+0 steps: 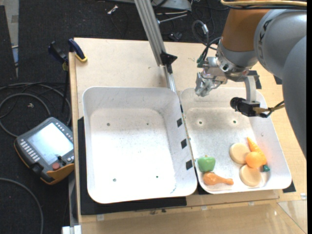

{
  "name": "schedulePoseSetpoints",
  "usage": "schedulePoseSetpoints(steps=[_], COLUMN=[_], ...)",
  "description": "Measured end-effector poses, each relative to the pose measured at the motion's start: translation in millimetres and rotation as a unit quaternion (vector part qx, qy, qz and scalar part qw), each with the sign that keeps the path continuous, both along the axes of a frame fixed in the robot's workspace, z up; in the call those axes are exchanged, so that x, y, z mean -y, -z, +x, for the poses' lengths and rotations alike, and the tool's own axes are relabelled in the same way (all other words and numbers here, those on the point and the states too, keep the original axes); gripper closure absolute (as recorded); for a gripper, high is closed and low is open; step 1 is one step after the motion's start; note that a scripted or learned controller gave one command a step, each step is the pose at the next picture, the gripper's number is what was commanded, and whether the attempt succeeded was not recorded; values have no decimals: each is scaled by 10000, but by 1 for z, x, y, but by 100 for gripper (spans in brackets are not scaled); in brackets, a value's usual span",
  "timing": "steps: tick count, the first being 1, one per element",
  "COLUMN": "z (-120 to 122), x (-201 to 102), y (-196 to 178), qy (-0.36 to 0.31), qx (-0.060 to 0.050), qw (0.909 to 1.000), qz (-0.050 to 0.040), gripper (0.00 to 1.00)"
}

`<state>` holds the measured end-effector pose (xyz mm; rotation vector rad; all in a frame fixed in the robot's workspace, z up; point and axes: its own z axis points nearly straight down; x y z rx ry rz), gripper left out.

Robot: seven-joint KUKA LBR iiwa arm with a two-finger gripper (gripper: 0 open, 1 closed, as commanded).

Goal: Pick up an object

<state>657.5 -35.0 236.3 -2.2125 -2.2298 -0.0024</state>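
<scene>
Nearest to me, along the front of the right bin, I see the candidates for picking: a green apple-like piece by the bin's left wall, an orange drumstick-shaped piece just in front of it, and toward the right corner two pale round discs, an orange ball between them and a small carrot-like piece behind the ball. The ball touches both discs. The left bin sits beside it, their inner walls meeting.

Farther back, my end effector hangs over the right bin's far left corner, well apart from the cluster of objects, pointing down and slightly left. I see nothing between its fingers; whether they are spread or pressed together I cannot tell. Above it the orange band and grey arm bend in from the right, over the table.
</scene>
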Motion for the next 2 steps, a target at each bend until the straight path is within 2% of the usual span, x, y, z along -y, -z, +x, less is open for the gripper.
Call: schedulePoseSetpoints(steps=[1,2], z=[-1,-5], x=[-60,-119], y=[10,-2], qy=[-4,-7], qx=[-11,6], qw=[10000,10000], qz=[4,6], gripper=[100,100])
